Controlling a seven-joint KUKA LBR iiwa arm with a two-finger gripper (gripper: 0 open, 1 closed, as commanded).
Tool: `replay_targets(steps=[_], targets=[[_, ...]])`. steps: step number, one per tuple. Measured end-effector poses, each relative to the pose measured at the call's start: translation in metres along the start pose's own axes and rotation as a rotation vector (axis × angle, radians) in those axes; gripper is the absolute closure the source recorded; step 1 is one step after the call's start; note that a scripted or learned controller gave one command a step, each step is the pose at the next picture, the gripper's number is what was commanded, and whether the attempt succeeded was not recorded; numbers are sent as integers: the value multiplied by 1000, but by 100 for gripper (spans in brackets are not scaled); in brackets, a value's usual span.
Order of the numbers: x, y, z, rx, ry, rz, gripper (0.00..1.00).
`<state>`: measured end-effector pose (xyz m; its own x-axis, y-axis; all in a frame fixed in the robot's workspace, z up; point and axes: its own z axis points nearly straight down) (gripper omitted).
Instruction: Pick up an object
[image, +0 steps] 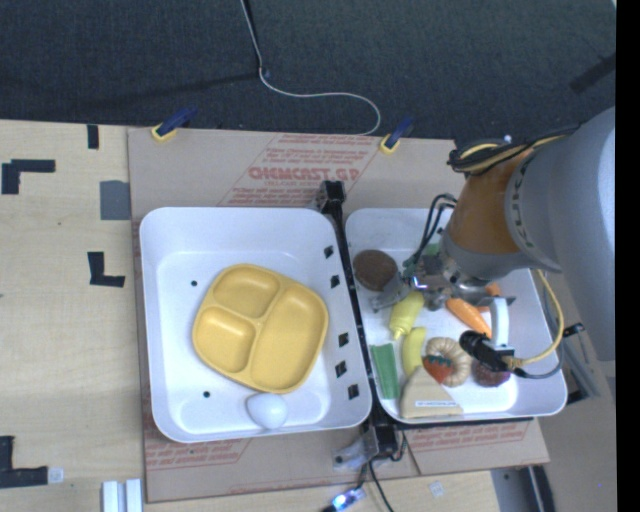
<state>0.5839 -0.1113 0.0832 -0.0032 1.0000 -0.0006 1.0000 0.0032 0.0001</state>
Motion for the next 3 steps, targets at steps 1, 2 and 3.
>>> replay_targets(steps=[1, 2, 3], targets=[[0, 0, -12, 0, -1, 0, 100], [4, -6, -71, -4, 0, 2, 100], [6, 1, -115, -3, 0, 1, 100]])
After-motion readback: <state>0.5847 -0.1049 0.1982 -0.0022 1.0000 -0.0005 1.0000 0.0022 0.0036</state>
